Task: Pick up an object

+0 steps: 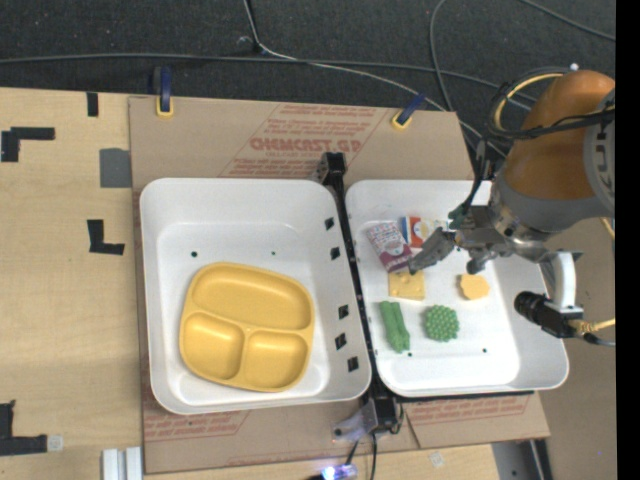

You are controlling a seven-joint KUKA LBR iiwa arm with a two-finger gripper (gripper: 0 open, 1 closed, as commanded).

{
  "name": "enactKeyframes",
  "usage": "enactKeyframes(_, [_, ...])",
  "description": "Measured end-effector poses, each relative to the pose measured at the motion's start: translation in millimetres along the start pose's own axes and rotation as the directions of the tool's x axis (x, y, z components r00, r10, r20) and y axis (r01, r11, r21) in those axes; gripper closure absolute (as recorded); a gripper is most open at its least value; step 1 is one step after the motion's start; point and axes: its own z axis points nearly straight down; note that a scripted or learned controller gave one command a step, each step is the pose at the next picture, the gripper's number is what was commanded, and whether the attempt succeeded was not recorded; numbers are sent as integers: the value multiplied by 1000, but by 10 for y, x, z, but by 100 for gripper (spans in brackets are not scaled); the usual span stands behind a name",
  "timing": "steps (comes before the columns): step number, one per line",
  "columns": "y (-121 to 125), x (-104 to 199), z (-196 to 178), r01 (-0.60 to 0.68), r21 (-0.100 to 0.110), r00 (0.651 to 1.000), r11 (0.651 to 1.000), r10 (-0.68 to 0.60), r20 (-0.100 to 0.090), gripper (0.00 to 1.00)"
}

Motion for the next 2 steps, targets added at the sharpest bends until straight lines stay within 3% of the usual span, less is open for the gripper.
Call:
enactKeyframes(1, [24, 0, -56, 3, -11, 1000, 1000, -3, 1, 0])
enactKeyframes(2, [43, 54, 393, 2, -7, 1000, 1000, -2, 2, 0])
